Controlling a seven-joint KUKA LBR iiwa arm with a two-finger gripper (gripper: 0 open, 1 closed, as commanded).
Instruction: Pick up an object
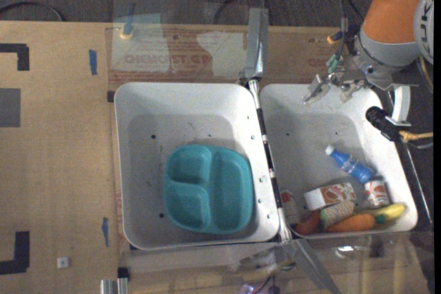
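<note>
So the tabletop (55,148) carries two white bins: the left bin (138,107) has a teal tray (208,187) in it, and the right bin (296,113) has its stuff piled at 5 o'clock. The arm (396,14) reaches in from 2 o'clock, and its jaws (329,85) hover at the right bin's 12 o'clock rim, looking a little open with nothing between them. The nearest target is probably the bottle (349,164), lying toward 5 o'clock from the jaws, long axis running 10 to 4. Further down sit a carton (331,195), a carrot (355,222), a can (375,192) and a banana (390,211).
</note>
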